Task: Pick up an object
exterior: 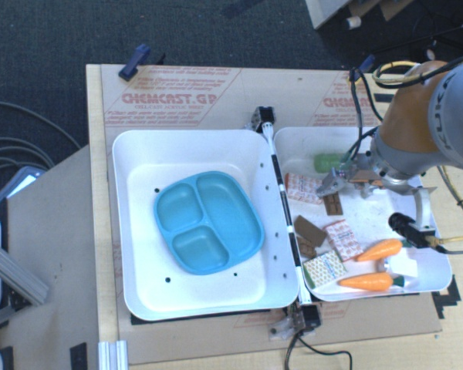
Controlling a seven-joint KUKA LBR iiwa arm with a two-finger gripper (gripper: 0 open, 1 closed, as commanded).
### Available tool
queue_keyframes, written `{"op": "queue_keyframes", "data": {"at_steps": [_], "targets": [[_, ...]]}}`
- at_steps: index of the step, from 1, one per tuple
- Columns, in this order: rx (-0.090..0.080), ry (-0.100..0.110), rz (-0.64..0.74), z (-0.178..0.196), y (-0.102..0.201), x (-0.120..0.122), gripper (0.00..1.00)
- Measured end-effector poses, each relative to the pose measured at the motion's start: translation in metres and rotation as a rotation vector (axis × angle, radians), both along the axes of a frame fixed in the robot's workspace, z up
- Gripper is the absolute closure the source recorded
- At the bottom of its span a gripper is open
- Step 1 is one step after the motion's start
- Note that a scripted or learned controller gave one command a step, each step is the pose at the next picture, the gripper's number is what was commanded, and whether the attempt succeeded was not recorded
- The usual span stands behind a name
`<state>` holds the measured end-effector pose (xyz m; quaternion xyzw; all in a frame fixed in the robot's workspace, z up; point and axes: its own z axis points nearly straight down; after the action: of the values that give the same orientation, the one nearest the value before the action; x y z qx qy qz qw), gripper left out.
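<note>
The left bin holds a blue divided plate, likely parked clear of the clutter. In the right bin, the gripper hangs low over a brown bar, probably lining up a grab. Whether it is open, I cannot tell; wrappers and two carrots lie nearer the camera.

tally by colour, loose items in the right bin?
Orange carrots: 2
Green item: 1
Brown bars: 2
Red-and-white packets: 2
Green-checked packet: 1
Total: 8
</note>
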<state>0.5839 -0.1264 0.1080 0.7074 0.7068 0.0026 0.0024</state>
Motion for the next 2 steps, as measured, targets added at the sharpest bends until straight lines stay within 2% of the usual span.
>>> {"op": "queue_keyframes", "data": {"at_steps": [1, 2], "targets": [[0.001, 0.011, 0.001, -0.024, 0.031, -0.007, 0.0], [-0.001, 0.007, 0.001, -0.023, 0.011, 0.017, 0.0]]}}
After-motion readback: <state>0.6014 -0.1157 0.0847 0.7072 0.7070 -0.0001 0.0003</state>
